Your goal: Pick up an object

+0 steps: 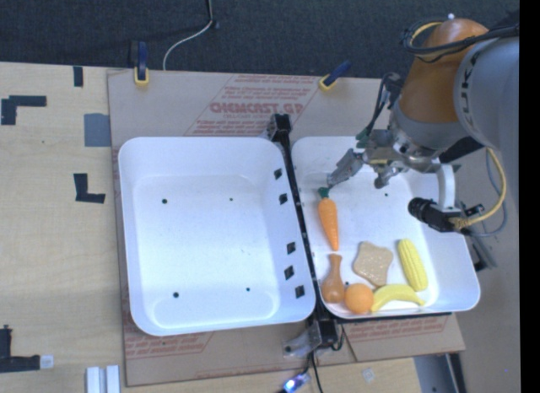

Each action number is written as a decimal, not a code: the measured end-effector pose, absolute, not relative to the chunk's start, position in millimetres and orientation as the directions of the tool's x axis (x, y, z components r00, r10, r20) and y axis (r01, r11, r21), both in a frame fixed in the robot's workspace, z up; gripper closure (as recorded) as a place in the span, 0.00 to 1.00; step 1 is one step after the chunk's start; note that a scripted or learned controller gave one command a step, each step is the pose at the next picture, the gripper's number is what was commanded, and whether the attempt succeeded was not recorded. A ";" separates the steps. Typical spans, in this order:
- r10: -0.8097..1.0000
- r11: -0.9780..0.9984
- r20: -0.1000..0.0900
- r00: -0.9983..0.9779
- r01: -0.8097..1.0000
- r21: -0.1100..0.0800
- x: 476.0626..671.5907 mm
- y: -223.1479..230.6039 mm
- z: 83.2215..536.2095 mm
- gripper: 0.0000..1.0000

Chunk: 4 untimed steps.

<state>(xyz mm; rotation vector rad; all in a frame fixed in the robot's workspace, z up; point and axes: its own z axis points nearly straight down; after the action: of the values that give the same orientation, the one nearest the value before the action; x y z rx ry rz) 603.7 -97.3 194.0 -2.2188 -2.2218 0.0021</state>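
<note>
Nearest the lens, an orange (359, 298) partly covers a tan gourd (334, 280) and the banana (396, 298) tip in the right bin (460, 294), beside bread (373, 262) and corn (412, 265). Fingers spread wide and holding nothing, the tool (364, 172) hangs above the carrot (328, 223) top; whether it touches is unclear. Both bins sit on cardboard (245, 104) over a wooden worktop (51, 239); the left bin (135, 159) adjoins.

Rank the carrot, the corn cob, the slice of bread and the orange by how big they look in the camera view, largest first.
1. carrot, longest.
2. corn cob and slice of bread: look alike in area, so unranked.
3. orange, smallest.
</note>
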 end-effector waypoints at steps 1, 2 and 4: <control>1.000 -0.001 0.003 0.001 1.000 -0.015 535.8 -92.6 110.2 0.00; 1.000 0.000 0.001 0.000 1.000 -0.004 540.2 -92.8 124.9 1.00; 1.000 0.005 0.000 -0.005 1.000 0.016 496.6 -56.0 347.8 1.00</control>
<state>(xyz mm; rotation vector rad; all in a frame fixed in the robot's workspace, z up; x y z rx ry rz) 496.6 -56.0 347.8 -2.2231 -2.2352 -0.0182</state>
